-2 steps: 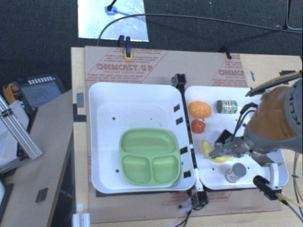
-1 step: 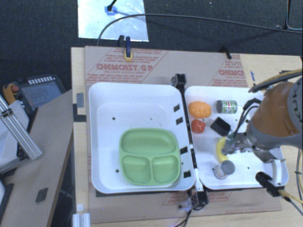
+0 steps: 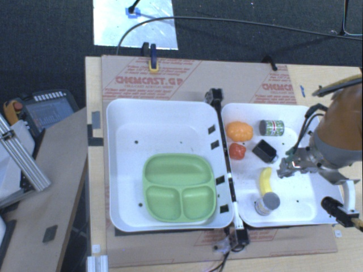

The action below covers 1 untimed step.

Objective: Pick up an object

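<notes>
The banana [image 3: 265, 179] lies in the right bin [image 3: 300, 211], just above the grey cup [image 3: 266, 202]. The gripper [image 3: 287, 167] hovers just right of it; whether its jaws are open I cannot tell. Bare floor stays near the right wall. The arm [image 3: 340, 132] is cut by the frame edge.

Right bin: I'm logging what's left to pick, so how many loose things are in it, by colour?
Orange: 1, the orange
Red: 1, the tomato
Yellow: 1, the banana
Black: 1, the block
Green-labelled: 1, the can
Grey-capped: 1, the bottle
Total: 6
</notes>
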Available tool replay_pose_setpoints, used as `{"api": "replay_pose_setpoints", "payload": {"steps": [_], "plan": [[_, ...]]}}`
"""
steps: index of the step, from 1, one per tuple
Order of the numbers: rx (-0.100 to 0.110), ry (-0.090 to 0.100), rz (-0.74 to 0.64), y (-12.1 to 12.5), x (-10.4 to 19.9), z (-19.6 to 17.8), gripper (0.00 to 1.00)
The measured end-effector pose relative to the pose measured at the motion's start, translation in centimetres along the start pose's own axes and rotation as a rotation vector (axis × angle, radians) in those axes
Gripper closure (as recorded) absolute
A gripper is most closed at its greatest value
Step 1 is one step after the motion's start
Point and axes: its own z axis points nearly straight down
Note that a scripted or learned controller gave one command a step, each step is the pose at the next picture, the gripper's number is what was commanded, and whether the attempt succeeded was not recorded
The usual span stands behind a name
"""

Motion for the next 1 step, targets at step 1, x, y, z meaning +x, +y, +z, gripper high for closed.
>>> {"api": "replay_pose_setpoints", "payload": {"steps": [1], "plan": [[0.0,0.0,0.0,0.67,-0.87,-5.9,1.0]]}}
